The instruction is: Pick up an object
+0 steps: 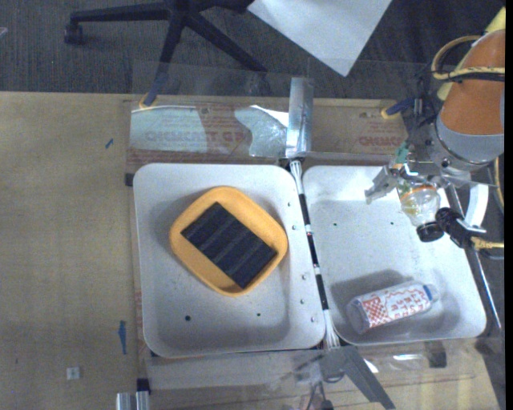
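1. The arm (474, 88) enters at the upper right of the frame; its orange band and grey wrist are cut off by the right edge.
2. The gripper (405, 186) sits over the upper right part of the right bin (353, 240). Its metal fingers are tangled visually with cables and fittings, so I cannot tell whether they are apart or together.
3. A small, pale, yellowish clear thing (417, 200) shows just below the gripper. It is too blurred to name, and I cannot tell whether it sits between the fingers or simply lies beneath them.
4. A black knob-like part (439, 224) juts out just beside it, at the right of the right bin; what it belongs to is hard to make out.
5. A tube with a red and white pattern (393, 304) lies on its side in the lower part of the right bin, well apart from the gripper.
6. In the left bin (160, 320) an orange tray with a dark ribbed insert (228, 240) rests, turned at a slant, near the middle.
7. The wooden surface (56, 240) fills the left of the frame.
8. Above the bins, a brown strip with shiny plastic (200, 134) carries lettering too glared to read.
9. At the top, chair legs (176, 24) and a white sheet (321, 28) are cut off by the frame edge.
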Tool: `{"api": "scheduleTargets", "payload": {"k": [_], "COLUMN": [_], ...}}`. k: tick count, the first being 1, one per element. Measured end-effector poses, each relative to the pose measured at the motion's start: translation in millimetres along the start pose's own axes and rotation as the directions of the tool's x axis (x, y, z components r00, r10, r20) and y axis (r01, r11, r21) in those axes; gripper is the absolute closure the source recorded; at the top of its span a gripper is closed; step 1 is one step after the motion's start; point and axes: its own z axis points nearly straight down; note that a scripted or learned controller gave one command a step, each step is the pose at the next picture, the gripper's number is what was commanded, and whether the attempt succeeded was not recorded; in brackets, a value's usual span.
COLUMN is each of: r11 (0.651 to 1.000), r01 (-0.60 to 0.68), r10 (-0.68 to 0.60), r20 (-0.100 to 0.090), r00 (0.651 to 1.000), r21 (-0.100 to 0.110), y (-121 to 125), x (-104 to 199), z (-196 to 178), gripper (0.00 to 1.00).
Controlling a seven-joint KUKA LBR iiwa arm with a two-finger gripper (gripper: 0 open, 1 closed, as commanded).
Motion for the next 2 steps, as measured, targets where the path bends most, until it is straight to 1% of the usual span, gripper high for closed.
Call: {"api": "scheduleTargets", "payload": {"k": [1, 2], "r11": [0.995, 0.989], "r01": [0.104, 0.15], "r10": [-0.104, -0.15], "r20": [0.001, 0.002], "r00": [0.995, 0.989], "r21": [-0.001, -0.003], "y": [-89, -66], "x": [30, -27], "z": [39, 82], "gripper": [0.0, 0.0]}}
